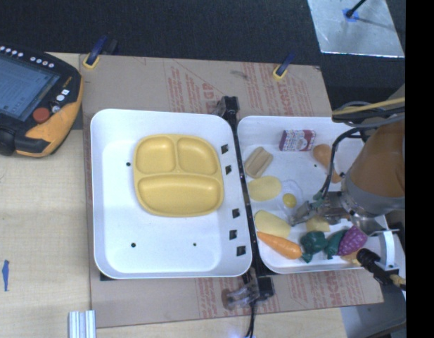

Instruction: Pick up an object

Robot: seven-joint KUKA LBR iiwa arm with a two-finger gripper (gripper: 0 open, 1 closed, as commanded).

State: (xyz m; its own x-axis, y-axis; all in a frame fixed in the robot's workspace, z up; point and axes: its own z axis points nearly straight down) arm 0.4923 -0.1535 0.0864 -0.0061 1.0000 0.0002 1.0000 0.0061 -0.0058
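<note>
Gripper [309,215] is low in the right bin [273,129], just right of the small yellow ball [290,201], above the green toy [314,243]. Can't tell its opening or whether it has anything. Carrot [278,244], green toy, purple grapes [353,241] sit loose nearby. Pick not confirmed; grasp and lift remain.

I see the pickable items all lying in the right bin [269,127]. A small red-and-white carton [297,140] sits near the far wall, with a tan bread-like piece [257,161] toward the divider. Below it lie a pale yellow oval [264,188], a small yellow ball [290,201] and another pale yellow piece [272,224]. Along the near wall I make out an orange carrot [280,244], a dark green vegetable [314,243] and what looks like purple grapes [352,241], crowded together.
</note>
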